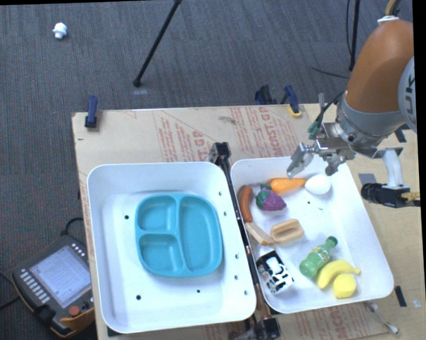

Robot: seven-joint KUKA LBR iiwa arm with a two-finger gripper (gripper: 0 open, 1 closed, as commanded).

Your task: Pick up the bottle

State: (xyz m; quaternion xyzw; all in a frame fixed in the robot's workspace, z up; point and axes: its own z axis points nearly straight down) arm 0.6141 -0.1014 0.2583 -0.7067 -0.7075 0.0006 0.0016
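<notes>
The grey arm with the orange band comes in from the right. Its two-finger gripper [313, 163] hangs over the far edge of the right white bin [367, 229]. The two fingers are spread apart, and nothing sits between them.

The small green plastic bottle [317, 257] lies on its side in the near part of the right bin. Its cap points up and to the right. It is well apart from the gripper. A yellow toy banana [336, 271] lies just beside the bottle, and a round yellow lemon [345, 286] touches the banana.

Right under the gripper are an orange toy carrot [287, 185] and a white egg [317, 186]. Next to the carrot sits a purple bunch of toy grapes [271, 200], and a brown sausage [245, 202] lies along the left wall of that bin. A tan bread bun [287, 231] sits in the middle. A black and white box with a cow pattern [275, 272] rests in the near left corner.

The left white bin [112, 276] holds a light blue plastic tray with three parts [178, 235]
</notes>
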